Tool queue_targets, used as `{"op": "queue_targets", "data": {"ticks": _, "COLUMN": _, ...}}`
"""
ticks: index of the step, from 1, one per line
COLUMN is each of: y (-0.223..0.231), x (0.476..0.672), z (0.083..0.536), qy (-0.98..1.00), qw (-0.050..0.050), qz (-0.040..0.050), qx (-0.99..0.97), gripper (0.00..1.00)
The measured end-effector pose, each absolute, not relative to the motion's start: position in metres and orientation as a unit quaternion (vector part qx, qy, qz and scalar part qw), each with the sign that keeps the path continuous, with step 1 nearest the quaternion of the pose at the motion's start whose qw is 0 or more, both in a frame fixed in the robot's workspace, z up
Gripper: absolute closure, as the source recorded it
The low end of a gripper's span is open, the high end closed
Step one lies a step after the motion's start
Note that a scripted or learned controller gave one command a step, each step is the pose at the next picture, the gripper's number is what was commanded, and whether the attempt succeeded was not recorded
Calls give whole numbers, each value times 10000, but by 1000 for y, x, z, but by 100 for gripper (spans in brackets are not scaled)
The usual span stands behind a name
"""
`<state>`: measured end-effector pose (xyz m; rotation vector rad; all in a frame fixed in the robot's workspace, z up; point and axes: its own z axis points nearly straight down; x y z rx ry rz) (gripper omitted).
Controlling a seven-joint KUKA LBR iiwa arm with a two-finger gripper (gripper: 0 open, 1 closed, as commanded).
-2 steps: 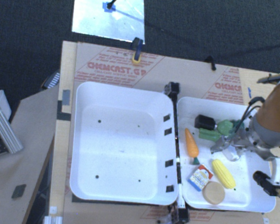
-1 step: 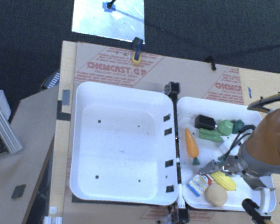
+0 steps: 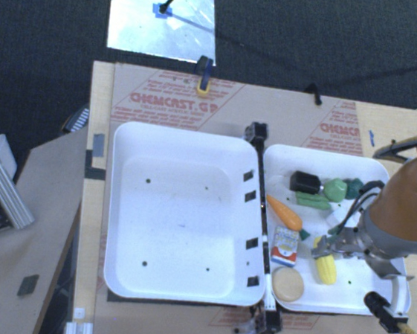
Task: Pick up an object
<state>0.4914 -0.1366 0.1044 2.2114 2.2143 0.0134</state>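
Hovering tool [image 3: 325, 248] over right bin [image 3: 350, 306], touching yellow corn [image 3: 325, 269] just below; finger spread unclear.

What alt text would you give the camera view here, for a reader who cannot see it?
The grey and orange arm reaches into the right bin, its gripper low over a yellow corn cob. Nearby lie a carrot, a small carton, a tan disc, a black object and green pieces.

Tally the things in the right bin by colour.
Green: 2, a round piece and a flat piece
Orange: 1, carrot
Yellow: 1, corn cob
Black: 1, block
Tan: 1, disc
Red and white: 1, small carton
Total: 7
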Motion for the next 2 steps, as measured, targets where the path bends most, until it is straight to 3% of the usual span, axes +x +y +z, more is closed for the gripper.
{"op": "queue_targets", "data": {"ticks": 2, "y": -57, "x": 533, "z": 186, "qy": 7097, "qw": 12, "qz": 14, "qx": 7045, "gripper": 100}}
